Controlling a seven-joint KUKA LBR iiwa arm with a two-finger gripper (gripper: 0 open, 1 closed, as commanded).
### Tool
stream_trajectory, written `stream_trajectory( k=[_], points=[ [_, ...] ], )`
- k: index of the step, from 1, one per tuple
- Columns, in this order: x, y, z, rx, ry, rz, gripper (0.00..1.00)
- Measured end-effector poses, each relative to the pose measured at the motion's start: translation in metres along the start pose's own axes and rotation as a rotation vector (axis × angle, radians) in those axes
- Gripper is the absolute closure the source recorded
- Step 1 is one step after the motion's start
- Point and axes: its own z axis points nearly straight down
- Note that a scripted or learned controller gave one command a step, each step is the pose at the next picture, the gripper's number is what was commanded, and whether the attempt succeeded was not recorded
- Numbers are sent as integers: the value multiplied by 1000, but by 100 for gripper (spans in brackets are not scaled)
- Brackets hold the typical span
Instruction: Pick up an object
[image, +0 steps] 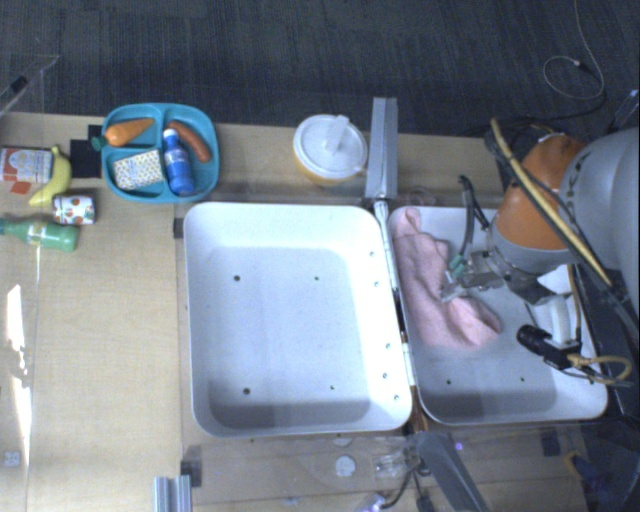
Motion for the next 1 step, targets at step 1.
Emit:
stream_trajectory(
  k=[1],
  points=[
    [6, 53, -132, 17, 5, -19, 100]
  ],
)
